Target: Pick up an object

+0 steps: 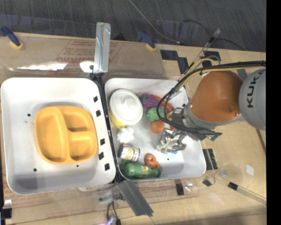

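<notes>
Camera view: gripper (172,142) low over right bin (193,165) floor, its grip state impossible to tell, beside small can (129,153), brown egg-shaped toy (152,161), green bottle (140,171); approach step, next needing descent onto one item.

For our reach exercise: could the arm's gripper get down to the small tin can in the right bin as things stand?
Probably yes: the small tin can lies on open bin floor beside the gripper, with nothing over it, though the green bottle lies close.

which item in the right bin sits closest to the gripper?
The small orange-brown piece, just below-left of the gripper near the bin's front wall. The green bottle and small can lie farther left; the white bowl is farthest.
</notes>
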You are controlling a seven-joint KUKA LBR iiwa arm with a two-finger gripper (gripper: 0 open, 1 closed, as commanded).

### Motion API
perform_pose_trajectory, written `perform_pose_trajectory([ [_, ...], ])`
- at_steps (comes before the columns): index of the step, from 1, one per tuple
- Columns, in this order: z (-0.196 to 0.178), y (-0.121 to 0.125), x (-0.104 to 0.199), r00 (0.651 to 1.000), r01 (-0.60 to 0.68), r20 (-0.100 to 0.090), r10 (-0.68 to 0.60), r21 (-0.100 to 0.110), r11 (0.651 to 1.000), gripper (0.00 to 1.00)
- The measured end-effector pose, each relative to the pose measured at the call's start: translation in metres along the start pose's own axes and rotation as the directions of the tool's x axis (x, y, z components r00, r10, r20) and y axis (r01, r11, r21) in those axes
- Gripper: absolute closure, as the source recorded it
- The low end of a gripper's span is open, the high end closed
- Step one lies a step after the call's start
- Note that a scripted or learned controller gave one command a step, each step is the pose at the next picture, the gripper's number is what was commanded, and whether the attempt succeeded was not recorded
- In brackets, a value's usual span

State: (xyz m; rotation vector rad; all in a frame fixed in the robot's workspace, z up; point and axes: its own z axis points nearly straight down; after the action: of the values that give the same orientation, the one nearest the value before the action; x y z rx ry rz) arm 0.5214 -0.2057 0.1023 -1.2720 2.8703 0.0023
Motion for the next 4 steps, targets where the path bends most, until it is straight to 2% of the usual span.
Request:
perform_pose_trajectory([
  [1,-0.151,-0.04,-0.03,0.828,-0.561,0.006,0.561,0.007,0.828,1.0],
  [2,-0.08,-0.072,-0.06,0.688,-0.726,-0.001,0.726,0.002,0.688,1.0],
  [3,-0.058,-0.081,-0.106,0.545,-0.838,0.004,0.838,0.003,0.545,1.0],
  [4,-0.133,-0.05,-0.14,0.218,-0.976,0.008,0.976,0.0,0.218,1.0],
])
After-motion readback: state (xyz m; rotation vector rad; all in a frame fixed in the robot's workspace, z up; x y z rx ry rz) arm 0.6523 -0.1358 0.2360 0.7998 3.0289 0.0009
